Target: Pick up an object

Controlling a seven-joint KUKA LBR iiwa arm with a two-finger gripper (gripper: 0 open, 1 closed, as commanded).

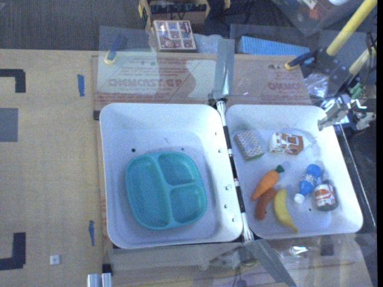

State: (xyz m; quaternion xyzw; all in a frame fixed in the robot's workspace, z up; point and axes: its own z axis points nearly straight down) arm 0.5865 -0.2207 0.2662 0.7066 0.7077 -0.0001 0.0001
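the hand (pixel 341 111) sits at the upper right corner of the right bin (pixel 239 220), just over its rim, and it is too small and cluttered here to tell how far it is open; nothing can be seen between its parts, so i judge it carries nothing.

everything that could be picked lies in the right bin. a patterned sponge-like block (pixel 248 144) and a small brown-and-white carton (pixel 286 143) lie near the back. a toy carrot (pixel 266 183) lies tilted in the middle, with a reddish sausage (pixel 263 203) just below it and a banana (pixel 283 209) just beside that. a small blue-and-white bottle (pixel 307 180) and a little can (pixel 324 197) sit close together toward the right wall. the left bin (pixel 114 124) holds a teal divided plate (pixel 166 189).

the risks, as i judge them:
- the carrot, sausage and banana are crowded, touching or nearly so. a descent onto one could land on its neighbour, or push the group apart without closing on anything.
- the bottle and can stand near the right wall, so a reach there could clip the rim.
- rounded toys like the banana and carrot may roll or squirt out sideways if caught off centre.
- the carton and the block lie more apart, so they look the safer targets, though the block sits close to the divider between the bins.
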